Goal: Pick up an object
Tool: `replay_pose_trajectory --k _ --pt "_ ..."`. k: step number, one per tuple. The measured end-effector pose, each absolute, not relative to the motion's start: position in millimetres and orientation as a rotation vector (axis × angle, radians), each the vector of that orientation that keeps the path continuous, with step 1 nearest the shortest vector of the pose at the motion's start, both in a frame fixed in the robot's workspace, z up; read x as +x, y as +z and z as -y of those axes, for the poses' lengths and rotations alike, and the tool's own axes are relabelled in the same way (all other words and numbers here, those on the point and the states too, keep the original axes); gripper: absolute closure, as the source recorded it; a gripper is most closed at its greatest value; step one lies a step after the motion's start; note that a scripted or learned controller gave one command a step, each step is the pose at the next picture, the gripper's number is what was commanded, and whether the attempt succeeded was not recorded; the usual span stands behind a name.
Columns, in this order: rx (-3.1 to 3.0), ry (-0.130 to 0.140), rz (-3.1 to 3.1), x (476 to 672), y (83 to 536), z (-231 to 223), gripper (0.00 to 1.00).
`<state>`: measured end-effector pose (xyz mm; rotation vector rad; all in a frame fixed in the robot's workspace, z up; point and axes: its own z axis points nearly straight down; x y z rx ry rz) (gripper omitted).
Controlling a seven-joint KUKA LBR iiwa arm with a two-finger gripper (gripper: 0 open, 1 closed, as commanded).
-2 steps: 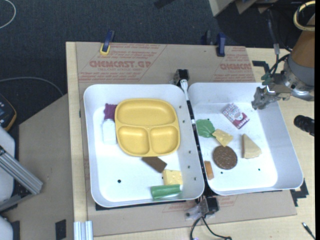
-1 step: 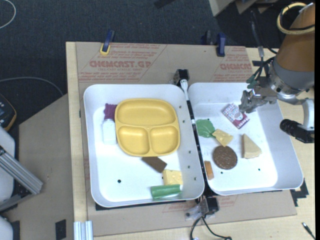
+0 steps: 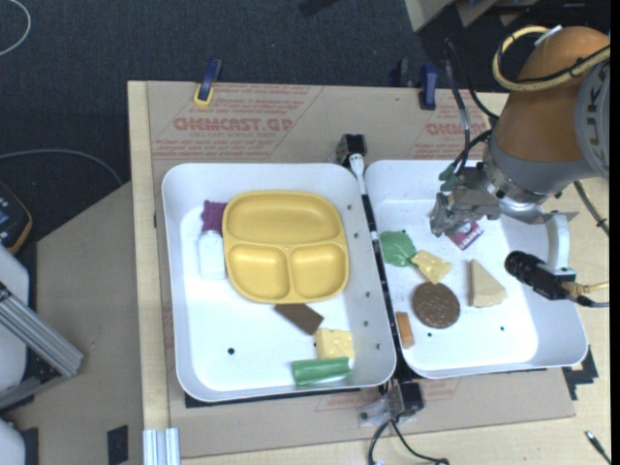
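Lying closest, a green block [image 3: 320, 370] is resting against the near edge of the left bin [image 3: 179, 260], with a yellow cheese piece [image 3: 335, 342] touching it. Over the right bin [image 3: 552, 342], the gripper [image 3: 455, 216] is hovering near the far edge above a pink packet [image 3: 468, 234]; whether it is gripping I cannot tell. A brown disc [image 3: 436, 305] and cheese wedge [image 3: 485, 286] are sitting mid-bin, leaving open room along the near edge.
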<state>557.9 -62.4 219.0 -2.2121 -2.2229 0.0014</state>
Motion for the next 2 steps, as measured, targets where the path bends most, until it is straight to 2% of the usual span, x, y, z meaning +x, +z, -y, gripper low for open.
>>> replay_pose_trajectory --k 1,2 --pt "-2.214 0.003 2.222 535.5 214 12 1.0" --pt "-2.215 0.001 2.222 506.9 231 -13 1.0"
